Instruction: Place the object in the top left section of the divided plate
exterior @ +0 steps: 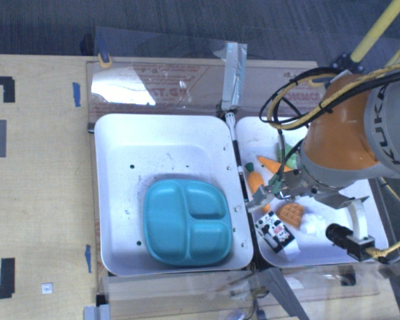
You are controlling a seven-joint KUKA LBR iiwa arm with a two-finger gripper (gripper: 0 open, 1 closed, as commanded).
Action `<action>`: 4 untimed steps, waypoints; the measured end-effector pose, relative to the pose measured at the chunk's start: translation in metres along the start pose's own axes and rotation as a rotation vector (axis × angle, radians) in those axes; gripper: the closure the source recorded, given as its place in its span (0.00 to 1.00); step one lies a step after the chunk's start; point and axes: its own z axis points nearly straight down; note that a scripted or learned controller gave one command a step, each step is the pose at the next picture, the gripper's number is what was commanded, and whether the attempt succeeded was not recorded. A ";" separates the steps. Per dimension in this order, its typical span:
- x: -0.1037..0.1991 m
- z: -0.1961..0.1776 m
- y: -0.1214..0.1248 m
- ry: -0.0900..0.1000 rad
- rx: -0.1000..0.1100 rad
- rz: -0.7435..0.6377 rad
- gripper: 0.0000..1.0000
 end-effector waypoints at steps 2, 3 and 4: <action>-0.079 0.023 -0.017 0.003 0.005 -0.130 1.00; -0.030 0.023 -0.007 0.005 0.004 -0.180 1.00; 0.034 0.023 0.006 0.003 0.002 -0.174 1.00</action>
